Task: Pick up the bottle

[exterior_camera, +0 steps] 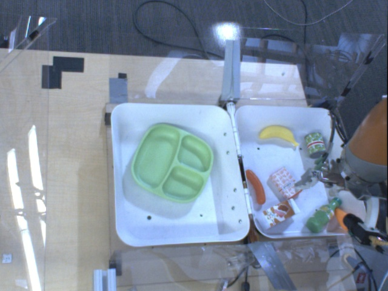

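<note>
The desk point(73, 162) carries two shallow white bins side by side, and the right bin point(267, 123) serves as the landmark here. The left bin point(121, 174) sits touching its left wall and holds a green divided plate point(171, 161). The arm point(370, 153) comes in over the right bin's right rim, its jaws point(310, 178) low over the bin's middle right, just beside a red-and-white packet point(282, 182); how wide they stand I cannot tell, and nothing shows between them.

Inside the right bin lie a yellow banana point(277, 134) near the far wall, a red sausage point(257, 187) along the left wall, a small carton point(278, 213) at the near wall, and a small can point(314, 143) in the far right corner.

The bottle point(321, 218) lies on its side in the near right corner, close against the rim. It is green, with a lighter band. It looks light, stiff and smooth, likely to roll or slip; gripping across the body's middle seems safest.
</note>
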Robot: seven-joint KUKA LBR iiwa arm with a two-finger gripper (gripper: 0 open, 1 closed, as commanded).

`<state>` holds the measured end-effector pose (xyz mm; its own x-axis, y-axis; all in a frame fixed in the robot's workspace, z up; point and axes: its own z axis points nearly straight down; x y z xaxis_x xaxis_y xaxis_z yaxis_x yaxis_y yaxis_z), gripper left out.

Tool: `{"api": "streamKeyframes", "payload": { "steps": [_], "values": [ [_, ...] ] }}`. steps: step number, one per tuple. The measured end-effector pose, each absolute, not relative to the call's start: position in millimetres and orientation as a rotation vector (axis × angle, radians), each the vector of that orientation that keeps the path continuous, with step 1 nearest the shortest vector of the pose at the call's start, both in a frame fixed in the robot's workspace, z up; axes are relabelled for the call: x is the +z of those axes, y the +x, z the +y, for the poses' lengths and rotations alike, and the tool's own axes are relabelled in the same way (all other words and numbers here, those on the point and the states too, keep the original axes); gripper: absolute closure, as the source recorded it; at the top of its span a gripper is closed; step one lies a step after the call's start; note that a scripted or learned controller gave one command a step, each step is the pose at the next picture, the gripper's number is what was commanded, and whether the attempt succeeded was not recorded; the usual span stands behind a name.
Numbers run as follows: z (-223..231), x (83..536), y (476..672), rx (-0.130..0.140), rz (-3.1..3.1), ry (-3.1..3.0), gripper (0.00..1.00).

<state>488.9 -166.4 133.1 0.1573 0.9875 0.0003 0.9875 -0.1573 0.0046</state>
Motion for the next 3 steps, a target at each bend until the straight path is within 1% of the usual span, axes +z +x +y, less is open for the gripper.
{"api": "streamKeyframes", "payload": {
  "steps": [1, 2, 3],
  "values": [
    [-166.5, 133.1, 488.8, 0.005, 2.037, 2.388, 0.00],
    [-143.7, 167.4, 488.8, 0.005, 2.002, 2.416, 0.00],
    [-193.2, 106.6, 488.1, 0.002, 2.125, 2.311, 0.00]
  ]
}}
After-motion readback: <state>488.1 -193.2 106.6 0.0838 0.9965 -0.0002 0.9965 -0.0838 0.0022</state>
